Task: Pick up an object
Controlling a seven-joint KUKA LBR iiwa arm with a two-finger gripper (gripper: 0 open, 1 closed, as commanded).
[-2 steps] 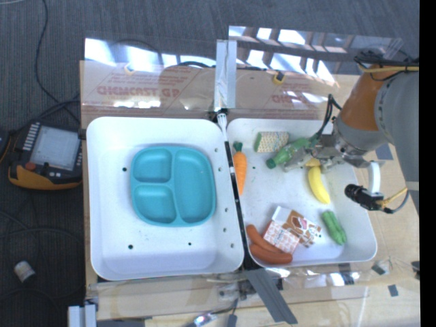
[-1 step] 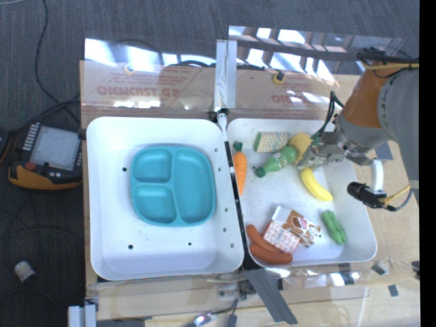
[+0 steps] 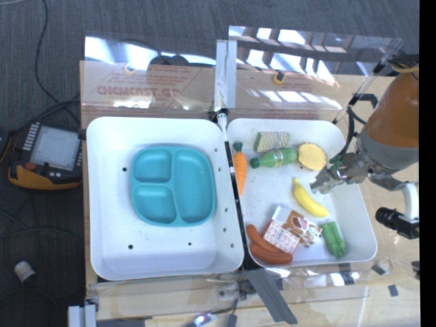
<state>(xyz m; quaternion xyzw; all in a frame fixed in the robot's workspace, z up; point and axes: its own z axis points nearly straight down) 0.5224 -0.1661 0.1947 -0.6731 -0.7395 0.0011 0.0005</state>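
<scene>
Camera view: approach step, metal two-finger gripper (image 3: 321,184) poised just beside yellow plastic banana (image 3: 310,199) in right white bin (image 3: 359,240), opening unclear, nothing visibly held; next, lower and close.

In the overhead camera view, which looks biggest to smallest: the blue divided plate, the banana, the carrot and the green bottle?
1. Blue divided plate, by far the largest.
2. Banana, carrot and green bottle look about alike in size; I would not rank them against each other.
</scene>
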